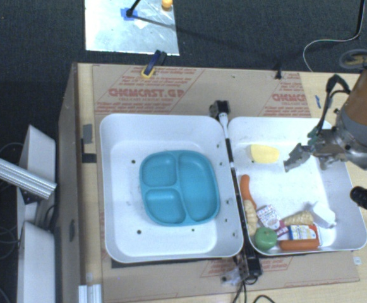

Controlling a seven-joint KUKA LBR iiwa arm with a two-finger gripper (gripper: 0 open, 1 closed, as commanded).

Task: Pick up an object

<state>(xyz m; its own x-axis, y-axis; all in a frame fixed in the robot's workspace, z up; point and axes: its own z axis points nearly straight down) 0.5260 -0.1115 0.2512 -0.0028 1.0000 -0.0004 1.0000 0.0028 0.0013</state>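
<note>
Gripper (295,160) hangs over right bin (344,188), just right of yellow block (264,153); fingers blurred, can't tell if apart or together. Arm cut off at frame's right edge. Toy pile (284,223) at bin's near edge overlaps, items hard to separate. Blue tray (178,187) in left bin (117,169).

blue tray (179,188) | white bins (117,169) | yellow block (264,154) | green ball (266,238)

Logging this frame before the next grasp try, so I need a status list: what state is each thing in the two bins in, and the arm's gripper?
Blue divided plate: flat in the left bin, compartments bare.
Yellow block: lying alone, right bin's far end.
Orange carrot: lying along the divider.
Green ball: near corner, among piled items.
Gripper: above right bin, holding nothing visible.
</note>
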